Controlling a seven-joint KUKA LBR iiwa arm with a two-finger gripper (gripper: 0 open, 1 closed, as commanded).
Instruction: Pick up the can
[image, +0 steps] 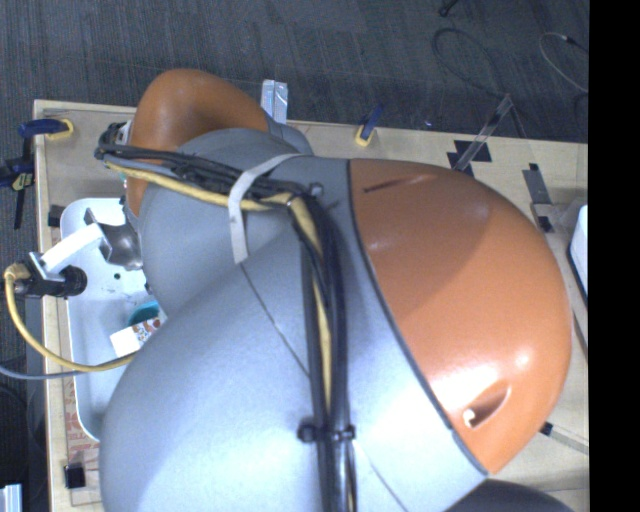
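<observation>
Grey arm (230, 380) with orange band (460, 290), black and yellow cables (318, 300) strapped along it.

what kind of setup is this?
Likely a robotics lab bench: the grey and orange arm with its cable bundle looms over a white bin on a wooden bench with clamps.

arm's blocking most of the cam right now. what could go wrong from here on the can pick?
1. The arm covers nearly the whole bench, so the can's place cannot be checked from this view; a miss could go unnoticed.
2. The cable bundle strapped along the arm hangs close to the left bin; it might snag the rim.
3. Small items lie in that bin near the gripper; a wrong grab is possible.
</observation>
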